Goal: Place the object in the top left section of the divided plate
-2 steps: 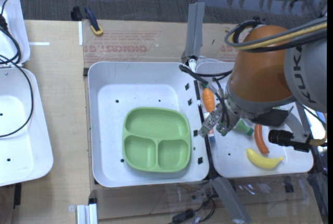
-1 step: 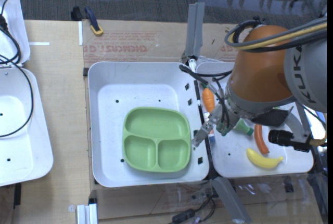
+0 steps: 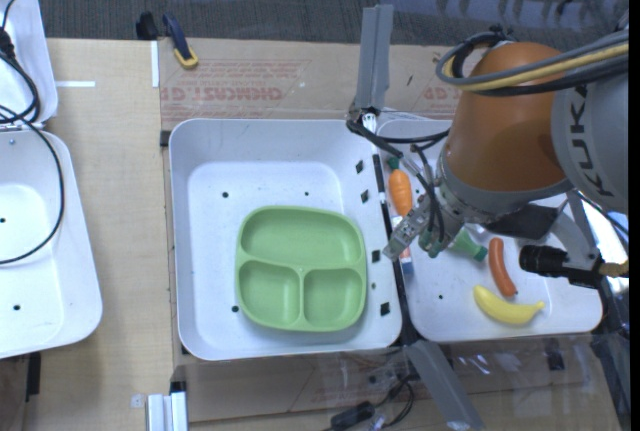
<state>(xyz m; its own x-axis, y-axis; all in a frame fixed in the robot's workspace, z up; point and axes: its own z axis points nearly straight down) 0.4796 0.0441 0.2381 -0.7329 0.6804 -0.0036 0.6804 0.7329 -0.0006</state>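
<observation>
Green divided plate (image 3: 301,268) is laid flat in the left bin, three sections, all bare, wide one at top. Which item is the object can't be told; an orange carrot (image 3: 400,191) is seen by the bins' divider.

Plate's top left section (image 3: 300,235): bare, open from above.
Left bin (image 3: 200,219): floor around plate free.
Right bin (image 3: 560,319): arm (image 3: 505,119) overhangs carrot (image 3: 400,191), banana (image 3: 508,307).

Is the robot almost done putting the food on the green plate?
Not yet. Nothing looks done: the green plate in the left bin has no food in any section. The hand is low over the right bin, near the carrot. The banana and sausage lie there too. Picking and placing are left.
</observation>
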